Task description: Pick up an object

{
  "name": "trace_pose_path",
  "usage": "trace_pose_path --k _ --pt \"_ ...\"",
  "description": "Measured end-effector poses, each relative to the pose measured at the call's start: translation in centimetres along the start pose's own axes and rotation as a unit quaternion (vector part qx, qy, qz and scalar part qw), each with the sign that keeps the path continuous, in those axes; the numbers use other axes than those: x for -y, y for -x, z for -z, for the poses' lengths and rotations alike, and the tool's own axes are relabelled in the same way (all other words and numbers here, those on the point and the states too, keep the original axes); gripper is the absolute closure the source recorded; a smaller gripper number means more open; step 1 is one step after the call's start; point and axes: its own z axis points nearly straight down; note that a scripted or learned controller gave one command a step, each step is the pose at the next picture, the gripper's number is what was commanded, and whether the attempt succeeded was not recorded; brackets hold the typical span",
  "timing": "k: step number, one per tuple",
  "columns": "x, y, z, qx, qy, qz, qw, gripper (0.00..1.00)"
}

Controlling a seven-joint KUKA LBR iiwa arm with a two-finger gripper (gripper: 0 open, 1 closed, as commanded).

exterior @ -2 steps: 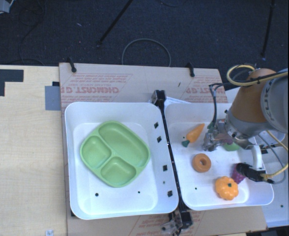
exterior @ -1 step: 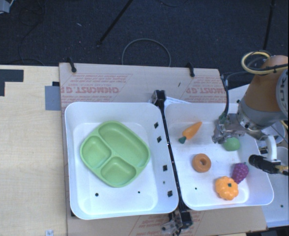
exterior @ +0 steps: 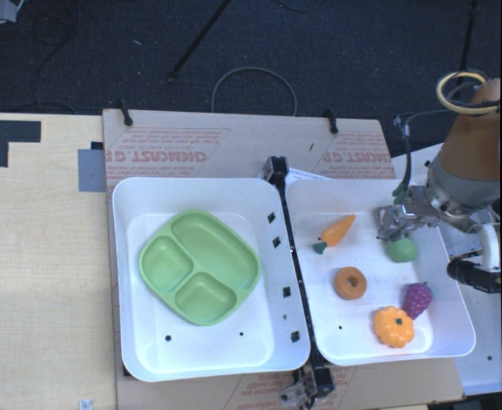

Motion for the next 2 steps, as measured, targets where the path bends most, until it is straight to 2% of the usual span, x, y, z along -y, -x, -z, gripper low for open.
trace_pose_path --k 1,2 --pt "0.0 0.1 1.6 0.000 -0.001 -0.001 1.0000 1.00" --pt "0.2 -5.3 2.8 -0.002 -0.002 0.001 1.0000 1.00"
